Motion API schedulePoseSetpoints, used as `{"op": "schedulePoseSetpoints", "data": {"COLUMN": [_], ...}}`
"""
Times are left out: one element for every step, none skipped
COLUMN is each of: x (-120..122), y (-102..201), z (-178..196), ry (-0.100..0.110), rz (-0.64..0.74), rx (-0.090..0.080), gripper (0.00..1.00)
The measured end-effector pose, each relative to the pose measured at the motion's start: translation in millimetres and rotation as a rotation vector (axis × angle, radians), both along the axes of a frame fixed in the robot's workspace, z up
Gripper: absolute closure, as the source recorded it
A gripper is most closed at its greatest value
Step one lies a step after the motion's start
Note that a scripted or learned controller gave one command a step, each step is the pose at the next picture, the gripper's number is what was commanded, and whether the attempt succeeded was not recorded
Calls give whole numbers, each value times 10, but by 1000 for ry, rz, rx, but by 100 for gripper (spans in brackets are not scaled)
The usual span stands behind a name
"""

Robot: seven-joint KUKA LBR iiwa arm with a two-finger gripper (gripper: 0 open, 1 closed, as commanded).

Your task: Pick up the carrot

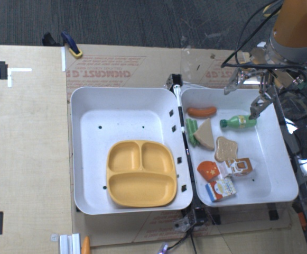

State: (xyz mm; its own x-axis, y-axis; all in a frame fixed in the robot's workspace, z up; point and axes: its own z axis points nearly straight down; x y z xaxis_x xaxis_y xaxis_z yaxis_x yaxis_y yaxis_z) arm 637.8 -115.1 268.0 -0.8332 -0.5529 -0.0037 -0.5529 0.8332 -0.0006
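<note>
Gripper (247, 95) open (unladen) above green bottle (239, 122).

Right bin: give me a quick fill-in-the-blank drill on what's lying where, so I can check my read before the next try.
1. The carrot lies in the ___ bin.
2. The yellow divided plate sits in the ___ bin.
3. The small bottle near the gripper is ___ in colour.
4. The slice of bread lies ___ the carrot in the camera view.

Missing words: right; left; green; below
</note>
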Motion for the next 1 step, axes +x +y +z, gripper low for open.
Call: {"op": "schedulePoseSetpoints", "data": {"x": [-359], "y": [750], "z": [-756], "ry": [0], "rz": [-143], "rx": [1], "gripper": [0]}}
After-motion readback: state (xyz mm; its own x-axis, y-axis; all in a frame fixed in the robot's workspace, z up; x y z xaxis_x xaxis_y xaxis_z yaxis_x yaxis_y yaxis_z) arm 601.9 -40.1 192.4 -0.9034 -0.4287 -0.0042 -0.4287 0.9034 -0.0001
